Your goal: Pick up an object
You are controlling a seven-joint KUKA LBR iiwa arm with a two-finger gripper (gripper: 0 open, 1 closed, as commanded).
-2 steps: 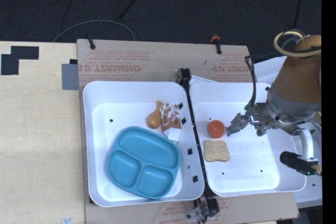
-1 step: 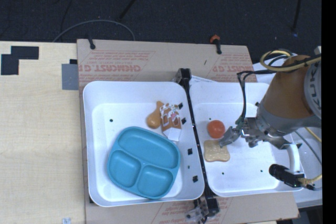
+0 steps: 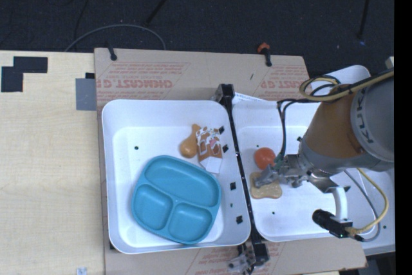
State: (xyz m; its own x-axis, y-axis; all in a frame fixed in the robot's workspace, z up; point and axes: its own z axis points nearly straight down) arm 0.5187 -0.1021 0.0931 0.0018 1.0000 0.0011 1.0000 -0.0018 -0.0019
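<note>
— Well, right bin [image 3: 302, 228] first. What lies around the end effector [image 3: 278, 172]?

— Two items. A red-orange ball [image 3: 264, 156], smooth and round, just beside it toward the bin's left wall. A tan flat piece [image 3: 266, 190], lumpy outline, matte, directly below it in view. The end effector sits at that piece's upper edge; contact cannot be confirmed.

— State of the end effector?

— Cannot tell whether apart or together; the metal parts blur into one dark cluster. Nothing visibly clamped.

— Obstructions?

— The grey arm [image 3: 335, 132] covers the bin's right half. A black strip [image 3: 235, 158] runs along the seam between the bins, near both items.

— Left bin [image 3: 122, 158]?

— A blue plate [image 3: 175, 199], three compartments, rounded corners, plastic look, slightly tilted, fills the lower part. Above it, a tan figure [image 3: 189, 146] touches a brown-and-white patterned piece [image 3: 209, 142]; a white scrap [image 3: 212, 163] lies under that, at the plate's upper right corner.

— Underneath?

— Both bins rest on a printed cardboard sheet [image 3: 161, 77] over the pale wood-grain counter [image 3: 45, 170].
</note>
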